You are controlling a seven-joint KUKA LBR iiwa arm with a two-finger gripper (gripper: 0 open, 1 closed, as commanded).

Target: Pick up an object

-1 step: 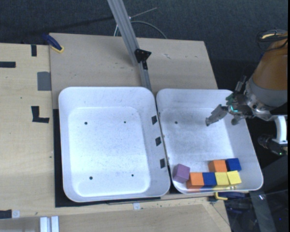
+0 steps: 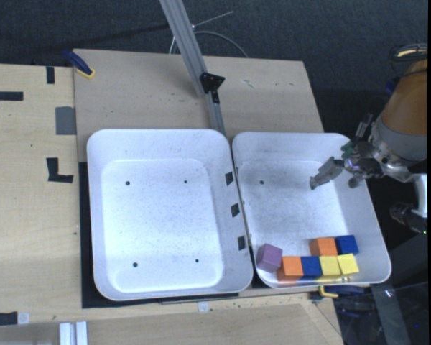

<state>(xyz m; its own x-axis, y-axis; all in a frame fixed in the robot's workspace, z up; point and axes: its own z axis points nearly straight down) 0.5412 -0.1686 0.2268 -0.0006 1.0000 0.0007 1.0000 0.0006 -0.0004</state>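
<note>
the right bin [image 2: 359,207] holds a cluster of small blocks along its near wall: a purple block [image 2: 271,255], orange blocks [image 2: 292,266], blue blocks [image 2: 310,266] and yellow blocks [image 2: 330,265], while the left bin [image 2: 100,214] sits beside it. the arm [image 2: 406,124] reaches in from the right with its gripper [image 2: 325,177] above the right bin's far half, well apart from the blocks. it is too small and dark to tell whether it is open or closed, and nothing is seen in it.

Two white bins [image 2: 161,146] on surface, both left of end effector [image 2: 323,178]. Blocks in bin nearer end effector, clustered at its near edge, below end effector: one purple [image 2: 270,256], two orange [image 2: 323,246], two blue [image 2: 347,244], two yellow [image 2: 330,266]. Seven blocks total.
</note>
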